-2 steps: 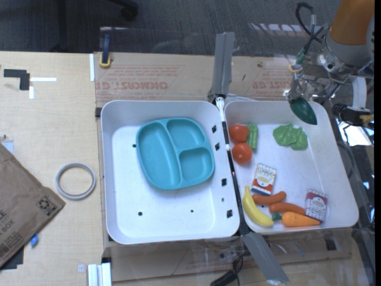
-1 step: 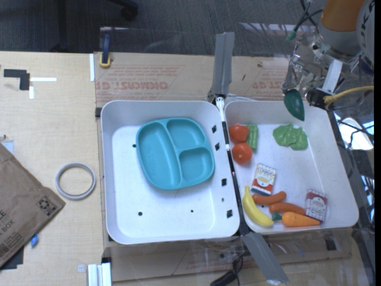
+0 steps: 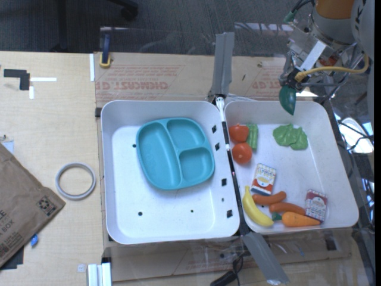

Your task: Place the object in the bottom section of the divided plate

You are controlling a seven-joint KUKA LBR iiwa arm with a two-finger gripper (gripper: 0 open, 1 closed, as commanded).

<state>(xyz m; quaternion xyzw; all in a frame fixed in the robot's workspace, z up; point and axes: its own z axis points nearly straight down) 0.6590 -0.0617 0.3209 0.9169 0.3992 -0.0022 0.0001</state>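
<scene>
Beside one plate [image 3: 175, 152], two tomatoes [image 3: 239, 133] lie.

Two shallow white plastic bins: the left bin [image 3: 113, 177] and the right bin [image 3: 339, 159]. One teal divided plate [image 3: 156, 159] with three sections. Two red round tomatoes, one [image 3: 239, 133] at twelve o'clock of the other [image 3: 241, 153]. One yellow banana [image 3: 255, 209]. One orange carrot [image 3: 299, 220]. Two small printed cartons [image 3: 264, 179] [image 3: 316, 205]. One grey tape ring [image 3: 75, 180].
</scene>
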